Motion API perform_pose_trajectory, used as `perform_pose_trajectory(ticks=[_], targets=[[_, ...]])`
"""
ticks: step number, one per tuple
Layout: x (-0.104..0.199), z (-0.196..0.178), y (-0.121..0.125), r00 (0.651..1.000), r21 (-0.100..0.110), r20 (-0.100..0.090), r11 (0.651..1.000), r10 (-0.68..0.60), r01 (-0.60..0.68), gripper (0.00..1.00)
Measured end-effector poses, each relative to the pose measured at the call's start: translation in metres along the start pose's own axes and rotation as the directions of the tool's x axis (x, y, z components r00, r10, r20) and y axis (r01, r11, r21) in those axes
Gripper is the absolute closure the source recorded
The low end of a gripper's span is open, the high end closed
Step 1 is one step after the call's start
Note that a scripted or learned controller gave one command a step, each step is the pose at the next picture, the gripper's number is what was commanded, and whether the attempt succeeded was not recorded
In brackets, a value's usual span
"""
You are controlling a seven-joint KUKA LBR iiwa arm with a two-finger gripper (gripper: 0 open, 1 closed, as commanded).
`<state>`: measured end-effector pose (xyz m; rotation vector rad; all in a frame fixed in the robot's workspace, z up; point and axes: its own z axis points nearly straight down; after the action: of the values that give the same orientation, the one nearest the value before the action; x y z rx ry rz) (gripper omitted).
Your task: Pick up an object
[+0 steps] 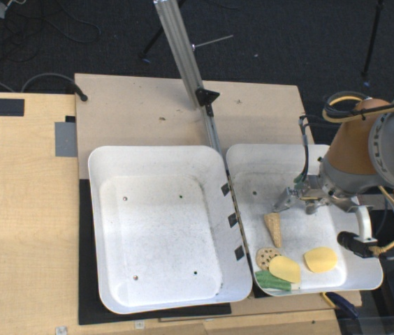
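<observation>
The right bin (253, 162) holds several small objects near its front. A tan wedge (273, 227) lies just left of centre. A round dotted biscuit (264, 257), a yellow lump (284, 268) and a green piece (272, 280) cluster at the front left. Another yellow lump (320, 259) sits to their right. My gripper (297, 204) hangs over the middle of this bin, just behind and to the right of the tan wedge. Its fingers are spread open with nothing between them.
The left bin (106, 166) stands beside the right one, and black clips join them along the shared wall (230, 208). A slanted metal rail (183, 54) rises behind the bins. The arm's orange band (351, 142) bulks over the right bin's right side.
</observation>
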<state>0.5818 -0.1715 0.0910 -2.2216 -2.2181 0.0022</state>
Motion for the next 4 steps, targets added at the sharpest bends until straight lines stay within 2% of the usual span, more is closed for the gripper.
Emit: perform_pose_trajectory(ticks=[1,3,4], targets=[[-0.001,-0.011,0.0,1.0,0.0,-0.001,1.0,0.004,-0.004,1.0],[0.005,-0.104,0.013,1.0,-0.005,0.001,1.0,-0.003,0.003,1.0],[0.0,-0.154,0.004,1.0,-0.005,0.001,1.0,-0.001,0.001,1.0]])
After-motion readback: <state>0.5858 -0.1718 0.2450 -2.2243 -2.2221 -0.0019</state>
